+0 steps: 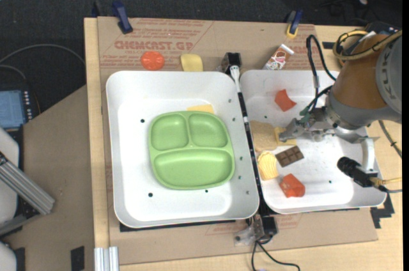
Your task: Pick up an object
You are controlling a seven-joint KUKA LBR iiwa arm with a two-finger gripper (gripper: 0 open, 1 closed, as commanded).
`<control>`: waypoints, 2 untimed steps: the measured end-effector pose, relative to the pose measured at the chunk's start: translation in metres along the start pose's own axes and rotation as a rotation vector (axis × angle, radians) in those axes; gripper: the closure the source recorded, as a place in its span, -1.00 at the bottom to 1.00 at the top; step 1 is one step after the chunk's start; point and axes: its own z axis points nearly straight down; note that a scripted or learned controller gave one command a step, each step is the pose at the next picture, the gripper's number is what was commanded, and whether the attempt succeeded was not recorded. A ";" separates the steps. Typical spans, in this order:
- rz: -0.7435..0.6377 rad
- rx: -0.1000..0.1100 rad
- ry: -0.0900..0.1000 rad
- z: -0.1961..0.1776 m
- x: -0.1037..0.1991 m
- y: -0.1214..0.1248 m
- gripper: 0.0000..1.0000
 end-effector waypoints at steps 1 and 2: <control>0.003 0.014 0.003 0.004 0.020 -0.062 -1.00; 0.004 0.006 -0.001 -0.007 0.018 -0.059 1.00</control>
